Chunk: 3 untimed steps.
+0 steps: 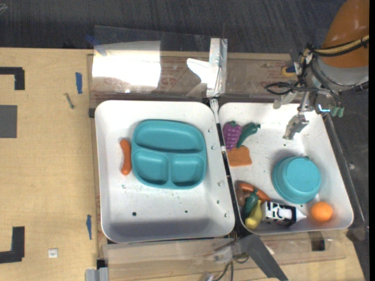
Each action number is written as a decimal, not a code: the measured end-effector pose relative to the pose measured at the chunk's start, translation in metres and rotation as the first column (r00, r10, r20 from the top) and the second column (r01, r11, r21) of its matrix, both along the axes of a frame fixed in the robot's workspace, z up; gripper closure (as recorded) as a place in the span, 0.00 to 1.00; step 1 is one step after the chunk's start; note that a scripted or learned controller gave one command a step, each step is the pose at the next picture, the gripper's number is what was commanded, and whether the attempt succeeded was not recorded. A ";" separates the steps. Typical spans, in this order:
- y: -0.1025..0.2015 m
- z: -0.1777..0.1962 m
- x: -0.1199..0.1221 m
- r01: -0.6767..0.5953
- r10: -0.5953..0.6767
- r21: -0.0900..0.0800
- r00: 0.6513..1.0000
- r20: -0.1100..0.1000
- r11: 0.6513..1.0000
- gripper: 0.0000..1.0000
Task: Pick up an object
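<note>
Presently, fingers: the gripper (295,126) is hanging over the far part of the right bin (343,174), and its two fingers are reading as spread a little with nothing between them; they are small here, so this is a judgement.
Nearest thing: the teal bowl (297,179) is sitting just nearward of the fingers, toward the bottom of the view, close to straight below them in the picture.
Bowl's shape: it is round, so it is offering no long axis; its rim would be the likely place to pinch.
Leftward of the fingers: a purple grape bunch (232,134) with a green piece (249,130) beside it is lying near the divider, with an orange wedge (239,156) just nearward of it.
Near corner: an orange ball (321,212) is resting just beside the bowl, and a black-and-white toy (280,213) and a small heap of toy vegetables (251,202) are lying along the near wall.
Farther out: the left bin (111,157) is holding a teal divided tray (169,153) with an orange carrot (125,157) touching its left side, its long axis running near to far.
Turning relation: the arm is reaching in from the right, so the right bin's things are the closer ones, the bowl closest.
</note>
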State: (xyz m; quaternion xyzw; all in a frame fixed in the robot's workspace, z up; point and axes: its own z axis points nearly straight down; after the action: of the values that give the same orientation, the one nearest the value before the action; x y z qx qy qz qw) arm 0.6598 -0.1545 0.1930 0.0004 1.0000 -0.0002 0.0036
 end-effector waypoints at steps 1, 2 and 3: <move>0.042 -0.104 -0.043 0.033 -0.033 0.000 0.999 0.005 0.999 0.00; 0.042 -0.105 -0.043 0.033 -0.033 0.000 0.999 0.003 0.999 0.00; 0.042 -0.105 -0.043 0.033 -0.033 0.000 0.999 0.003 0.999 0.00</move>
State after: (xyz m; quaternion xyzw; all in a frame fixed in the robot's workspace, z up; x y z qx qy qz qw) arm 0.6165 -0.1127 0.0882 0.0169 0.9998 -0.0002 0.0050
